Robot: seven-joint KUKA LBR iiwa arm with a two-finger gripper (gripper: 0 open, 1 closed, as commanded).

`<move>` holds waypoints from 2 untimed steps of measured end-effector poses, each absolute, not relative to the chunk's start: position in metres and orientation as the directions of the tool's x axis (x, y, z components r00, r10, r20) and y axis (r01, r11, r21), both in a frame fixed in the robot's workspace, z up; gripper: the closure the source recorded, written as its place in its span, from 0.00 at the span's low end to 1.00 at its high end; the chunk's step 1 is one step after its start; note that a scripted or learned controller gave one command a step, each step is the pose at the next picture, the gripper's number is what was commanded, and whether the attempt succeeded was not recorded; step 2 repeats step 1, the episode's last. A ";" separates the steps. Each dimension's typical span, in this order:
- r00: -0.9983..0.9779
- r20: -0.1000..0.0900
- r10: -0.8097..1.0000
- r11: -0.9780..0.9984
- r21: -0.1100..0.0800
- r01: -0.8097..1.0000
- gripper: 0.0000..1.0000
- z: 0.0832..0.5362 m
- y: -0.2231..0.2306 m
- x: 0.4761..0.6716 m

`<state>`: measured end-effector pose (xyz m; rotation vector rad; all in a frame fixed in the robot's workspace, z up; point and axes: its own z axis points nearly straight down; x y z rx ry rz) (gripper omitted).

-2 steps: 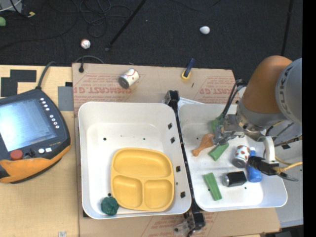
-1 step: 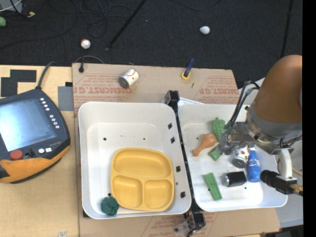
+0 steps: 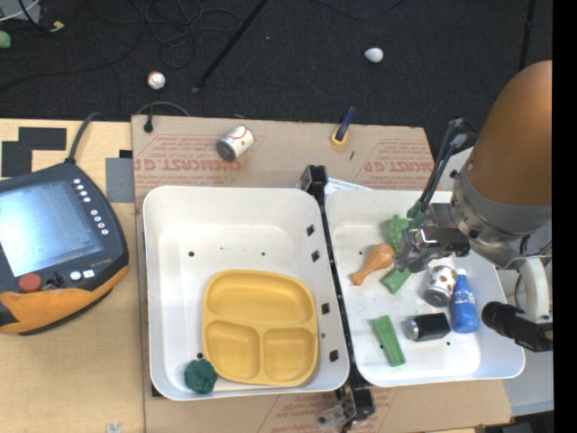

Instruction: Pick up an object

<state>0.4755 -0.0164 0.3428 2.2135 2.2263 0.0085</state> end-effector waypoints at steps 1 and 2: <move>-0.005 0.001 1.000 0.005 0.003 1.000 1.00 0.398 0.048 0.476; -0.005 0.001 1.000 0.005 0.003 1.000 1.00 0.398 0.048 0.476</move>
